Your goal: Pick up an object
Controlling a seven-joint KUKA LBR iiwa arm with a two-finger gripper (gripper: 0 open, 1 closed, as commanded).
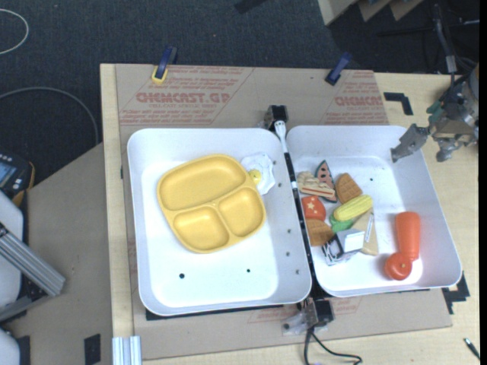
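The right bin [426,204] holds a pile of toy food: a yellow corn cob [351,207], a red tomato piece [313,207], a pizza slice [323,172], a brown bread piece [348,186] and a pale cheese wedge [370,239]. An orange-red bottle [403,243] lies apart at the bin's right side. My gripper [424,147] hovers over the bin's far right corner, open, with nothing between its fingers. It stands well clear of the food pile.
The left bin [152,265] carries a yellow divided plate [209,202] and a fried egg toy [257,171] at its far right corner. Clamps [161,65] hold the cardboard sheet under both bins. The bottle leaves bare floor around it.
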